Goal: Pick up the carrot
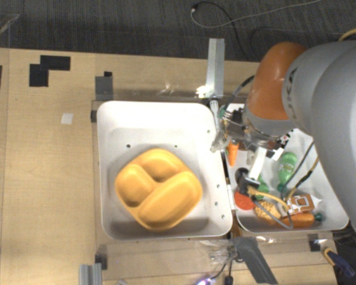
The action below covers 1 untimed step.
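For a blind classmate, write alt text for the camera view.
The grey arm's gripper hangs over the right bin, with a small orange carrot just beneath it. That bin holds mixed toys; the left bin holds a yellow divided dish.

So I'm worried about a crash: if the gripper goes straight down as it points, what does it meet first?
Probably the carrot just below the gripper, near the right bin's left wall. Depth is unclear from above.
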{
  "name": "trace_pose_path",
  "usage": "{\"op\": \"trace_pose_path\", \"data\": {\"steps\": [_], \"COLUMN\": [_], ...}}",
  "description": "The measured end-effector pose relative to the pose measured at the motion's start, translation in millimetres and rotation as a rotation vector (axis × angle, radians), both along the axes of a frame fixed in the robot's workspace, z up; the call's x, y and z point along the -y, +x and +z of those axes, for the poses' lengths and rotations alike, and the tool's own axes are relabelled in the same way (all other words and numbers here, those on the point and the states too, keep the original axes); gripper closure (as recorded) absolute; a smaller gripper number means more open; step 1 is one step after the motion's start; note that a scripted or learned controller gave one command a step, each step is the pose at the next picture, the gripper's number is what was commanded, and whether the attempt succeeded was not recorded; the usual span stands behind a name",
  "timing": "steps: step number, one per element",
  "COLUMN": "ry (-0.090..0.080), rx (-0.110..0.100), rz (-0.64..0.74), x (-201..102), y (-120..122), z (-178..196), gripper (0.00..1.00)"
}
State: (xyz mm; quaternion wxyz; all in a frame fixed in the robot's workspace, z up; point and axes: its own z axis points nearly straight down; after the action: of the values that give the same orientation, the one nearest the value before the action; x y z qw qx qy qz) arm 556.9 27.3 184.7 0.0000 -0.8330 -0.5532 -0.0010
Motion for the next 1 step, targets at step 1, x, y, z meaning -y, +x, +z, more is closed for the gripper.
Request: {"op": "trace_pose_path", "data": {"steps": [1], "ry": [0.0], "rx": [0.002], "rz": [0.24], "x": [-66.2], "y": [23.9], "z": [0.2], "gripper": [0.0]}}
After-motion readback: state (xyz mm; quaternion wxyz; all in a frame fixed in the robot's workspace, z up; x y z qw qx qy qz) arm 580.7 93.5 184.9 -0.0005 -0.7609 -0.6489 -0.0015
